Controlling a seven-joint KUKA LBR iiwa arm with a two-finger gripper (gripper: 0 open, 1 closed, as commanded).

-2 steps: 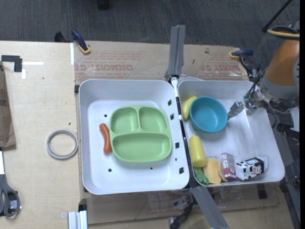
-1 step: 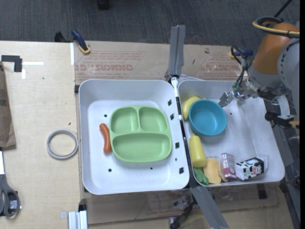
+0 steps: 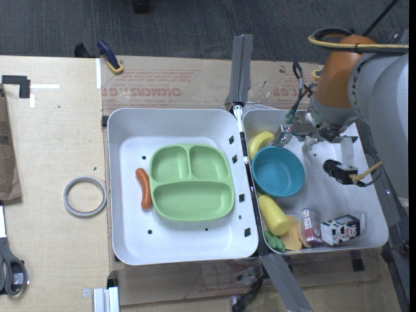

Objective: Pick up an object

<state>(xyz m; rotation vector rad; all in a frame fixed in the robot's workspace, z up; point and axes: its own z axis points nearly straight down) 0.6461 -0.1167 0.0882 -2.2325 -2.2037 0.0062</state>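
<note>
My gripper (image 3: 298, 137) hangs over the back of the right bin (image 3: 364, 207), just above the far rim of a blue bowl (image 3: 278, 171). A yellow banana (image 3: 259, 142) lies left of the gripper, against the bowl. In front of the bowl lie a yellow squash-like toy (image 3: 273, 216), a pink packet (image 3: 309, 227) and a black-and-white carton (image 3: 340, 229). Nothing shows in the gripper's grasp.
The left bin (image 3: 123, 194) holds a green divided plate (image 3: 192, 182) and an orange sausage-shaped toy (image 3: 144, 187). A grey ring (image 3: 85, 195) and scissors (image 3: 12, 272) lie on the bench to the left. A grey post (image 3: 240, 67) stands behind the bins' shared wall.
</note>
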